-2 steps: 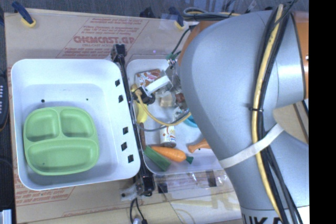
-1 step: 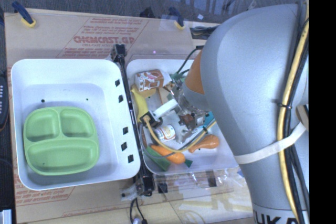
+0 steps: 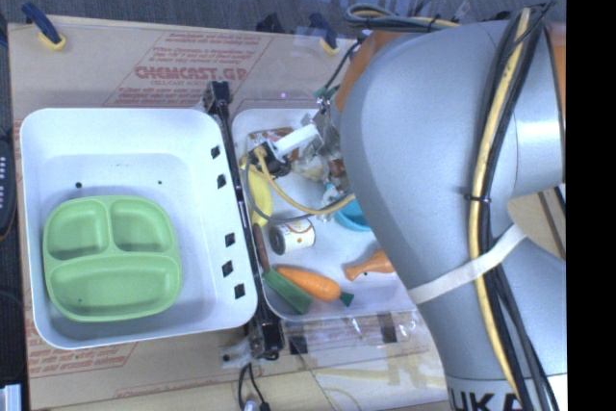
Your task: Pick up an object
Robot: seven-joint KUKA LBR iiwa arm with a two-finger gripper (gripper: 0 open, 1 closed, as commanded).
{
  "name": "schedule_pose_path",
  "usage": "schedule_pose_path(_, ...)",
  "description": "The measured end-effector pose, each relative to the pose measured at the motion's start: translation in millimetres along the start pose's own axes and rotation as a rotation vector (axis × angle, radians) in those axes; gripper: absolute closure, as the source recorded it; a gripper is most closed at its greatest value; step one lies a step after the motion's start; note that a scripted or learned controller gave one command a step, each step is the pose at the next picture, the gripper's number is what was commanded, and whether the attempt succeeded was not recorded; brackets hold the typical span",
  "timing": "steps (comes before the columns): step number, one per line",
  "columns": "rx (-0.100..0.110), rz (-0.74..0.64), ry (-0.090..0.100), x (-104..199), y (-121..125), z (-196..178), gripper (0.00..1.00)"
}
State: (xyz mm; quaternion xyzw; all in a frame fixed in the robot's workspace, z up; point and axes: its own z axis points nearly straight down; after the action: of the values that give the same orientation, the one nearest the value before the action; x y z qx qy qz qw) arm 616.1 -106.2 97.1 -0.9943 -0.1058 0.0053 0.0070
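Grey arm point(image 3: 452, 197) covers most of the right bin point(image 3: 327, 298) from where I watch, and its gripper point(image 3: 313, 141) sits low at the bin's far end among clutter; I cannot tell its state. A toy carrot point(image 3: 306, 282) lies near the bin's front edge, a small can point(image 3: 292, 235) just behind it, and a green divided plate point(image 3: 113, 257) rests in the left bin point(image 3: 58, 140).
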Motion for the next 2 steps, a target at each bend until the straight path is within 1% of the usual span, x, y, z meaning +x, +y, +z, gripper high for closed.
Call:
schedule_pose_path(1,-0.005,-0.232,-0.003,-98,-32,9,0.0)
schedule_pose_path(2,-0.006,-0.001,0.001,-8,-13,-12,0.0)
